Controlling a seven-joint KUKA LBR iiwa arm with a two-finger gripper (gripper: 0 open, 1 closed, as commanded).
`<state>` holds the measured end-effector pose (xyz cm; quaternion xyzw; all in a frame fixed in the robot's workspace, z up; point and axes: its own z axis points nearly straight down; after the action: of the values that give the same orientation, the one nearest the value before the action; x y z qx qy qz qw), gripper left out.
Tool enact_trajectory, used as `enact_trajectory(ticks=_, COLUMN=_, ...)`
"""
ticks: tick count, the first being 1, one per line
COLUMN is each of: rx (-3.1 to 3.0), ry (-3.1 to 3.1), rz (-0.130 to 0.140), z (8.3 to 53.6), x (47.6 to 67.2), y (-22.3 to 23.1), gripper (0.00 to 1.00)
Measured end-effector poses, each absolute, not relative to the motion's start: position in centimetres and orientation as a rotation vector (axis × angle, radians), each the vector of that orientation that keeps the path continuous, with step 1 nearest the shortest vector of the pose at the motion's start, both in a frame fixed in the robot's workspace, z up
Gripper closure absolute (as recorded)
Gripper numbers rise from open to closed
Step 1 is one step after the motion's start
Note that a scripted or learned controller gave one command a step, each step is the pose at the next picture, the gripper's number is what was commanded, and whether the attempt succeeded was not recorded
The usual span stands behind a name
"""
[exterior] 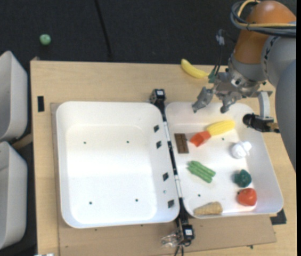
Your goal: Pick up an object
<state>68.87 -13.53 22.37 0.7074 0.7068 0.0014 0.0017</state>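
Tool [212, 106] hangs with its fingers spread apart, gripping nothing, over my right bin's [270, 181] far edge, just above the corn cob [220, 127].

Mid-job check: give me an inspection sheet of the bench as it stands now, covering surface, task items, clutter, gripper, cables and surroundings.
Surface: wooden bench bearing left bin and right bin.
Job's things: in the right bin, corn cob, orange-red piece, brown block, green pod, white object, dark green object, red object, tan wedge.
Clutter: banana on the bench behind the bins.
Gripper: gripper open, above the right bin's far edge, holding nothing.
Cables: dark cable on the floor.
Surroundings: green ball on the floor; white containers at left.
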Motion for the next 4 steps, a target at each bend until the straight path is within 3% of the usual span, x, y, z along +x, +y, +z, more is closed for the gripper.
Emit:
enact_trajectory(ticks=1, rx=2.207, ry=2.213, rz=0.016, z=12.1, x=69.4, y=-13.1, gripper=0.0)
enact_trajectory(ticks=2, rx=2.22, ry=2.22, rz=-0.002, z=14.6, x=68.9, y=-12.3, gripper=0.0)
enact_trajectory(ticks=3, rx=2.209, ry=2.217, rz=0.007, z=16.2, x=69.2, y=-12.3, gripper=1.0)
enact_trajectory(ticks=4, rx=2.214, ry=2.219, rz=0.001, z=18.3, x=68.5, y=-12.0, gripper=1.0)
